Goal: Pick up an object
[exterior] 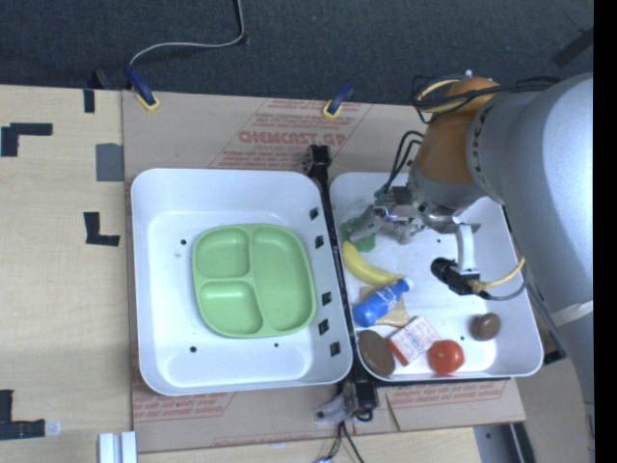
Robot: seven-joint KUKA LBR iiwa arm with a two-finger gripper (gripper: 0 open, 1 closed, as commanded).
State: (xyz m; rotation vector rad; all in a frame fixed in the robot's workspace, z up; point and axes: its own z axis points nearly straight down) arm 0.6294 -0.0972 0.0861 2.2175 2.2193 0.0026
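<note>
My gripper [364, 227] hangs low in the upper left part of the right bin [511, 355], below the arm's orange band [453, 138]. Just under it lies a yellow banana [369, 266], with a small green thing [370, 242] between them. Nothing shows as held. A blue bottle [379, 303] lies below the banana. Along the bin's front are a brown oval object [378, 353], a red-and-white packet [415, 338], a red tomato [445, 356] and a small brown ball [485, 326].
The left bin [154, 258] holds a green divided plate [254, 280]. A black divider [328, 258] runs between the bins. The grey arm [549, 191] covers the right bin's far right side, with a black fitting and yellow cable [461, 276] hanging over the bin.
</note>
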